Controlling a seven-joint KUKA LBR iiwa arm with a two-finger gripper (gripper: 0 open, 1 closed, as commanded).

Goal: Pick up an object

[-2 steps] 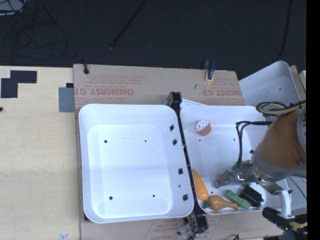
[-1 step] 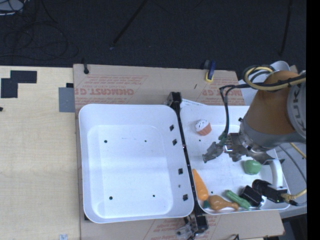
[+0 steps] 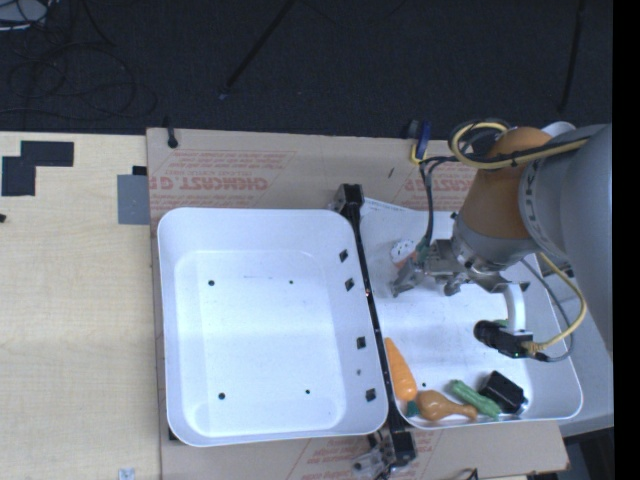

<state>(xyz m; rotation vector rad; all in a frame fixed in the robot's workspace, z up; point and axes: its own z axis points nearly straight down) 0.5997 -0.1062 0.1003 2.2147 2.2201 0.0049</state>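
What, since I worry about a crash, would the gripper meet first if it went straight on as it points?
The gripper would probably meet the right bin first, on its bare floor close to the left wall, though depth is unclear. The carrot lies off that line.

Two white bins on cardboard, on a pale wood bench.

The left bin (image 3: 166, 268) lies left of the gripper (image 3: 404, 274); the right bin (image 3: 572, 393) lies under it. A black strip (image 3: 362, 278) runs just left of it, between the bins. Printed cardboard (image 3: 250, 168) shows beyond, the bench (image 3: 70, 318) far left with a grey patch (image 3: 131, 198) and black marks (image 3: 38, 164).
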